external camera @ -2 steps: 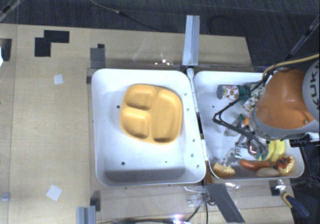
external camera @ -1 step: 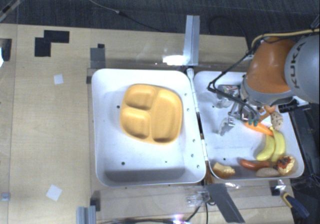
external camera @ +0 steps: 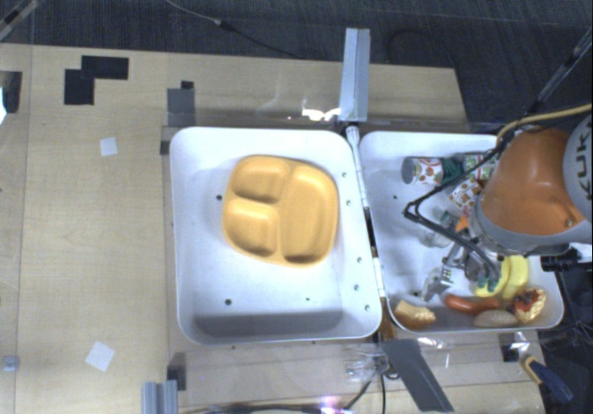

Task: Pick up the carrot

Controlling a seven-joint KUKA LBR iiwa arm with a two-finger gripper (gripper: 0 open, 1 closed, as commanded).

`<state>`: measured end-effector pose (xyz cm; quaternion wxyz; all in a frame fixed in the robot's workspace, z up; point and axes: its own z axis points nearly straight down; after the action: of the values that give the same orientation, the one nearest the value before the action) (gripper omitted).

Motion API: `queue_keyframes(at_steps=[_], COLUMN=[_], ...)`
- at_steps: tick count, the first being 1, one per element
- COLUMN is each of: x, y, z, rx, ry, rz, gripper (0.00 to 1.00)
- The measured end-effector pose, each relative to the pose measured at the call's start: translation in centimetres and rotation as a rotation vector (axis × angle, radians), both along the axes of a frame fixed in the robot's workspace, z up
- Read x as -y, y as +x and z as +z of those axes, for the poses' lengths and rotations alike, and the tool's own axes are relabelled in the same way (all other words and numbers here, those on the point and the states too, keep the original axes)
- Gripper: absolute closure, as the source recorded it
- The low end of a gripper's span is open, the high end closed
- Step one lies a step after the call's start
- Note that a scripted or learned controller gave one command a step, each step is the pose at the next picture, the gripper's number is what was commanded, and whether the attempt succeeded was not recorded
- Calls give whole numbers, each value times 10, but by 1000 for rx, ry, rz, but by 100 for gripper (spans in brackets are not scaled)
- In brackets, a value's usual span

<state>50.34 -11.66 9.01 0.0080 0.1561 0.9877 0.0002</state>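
Observation:
The carrot (external camera: 471,303) is a slim orange-red stick lying flat near the front wall of the right bin (external camera: 394,218). My gripper (external camera: 443,281) hangs low over the bin floor, just above and to the left of the carrot's left end. Nothing visibly sits in it. The grey arm with its orange band (external camera: 528,182) covers the right half of that bin.
A banana (external camera: 511,275), a brown lump (external camera: 497,318), a red-and-yellow item (external camera: 530,304) and a bread-like piece (external camera: 414,314) crowd around the carrot. A small can (external camera: 422,169) and a green packet (external camera: 460,166) lie at the back. The left bin (external camera: 199,292) holds a yellow divided plate (external camera: 281,208).

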Motion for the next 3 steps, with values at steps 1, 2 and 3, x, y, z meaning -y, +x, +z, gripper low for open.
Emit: queue_keyframes(at_steps=[1, 2, 3], x=[19, 18, 11], y=[19, 23, 57], z=[-1, 13, 1], rx=[-5, 8, -1], ry=[4, 3, -3], rz=[-181, -174, 204], gripper=[0, 100, 100])
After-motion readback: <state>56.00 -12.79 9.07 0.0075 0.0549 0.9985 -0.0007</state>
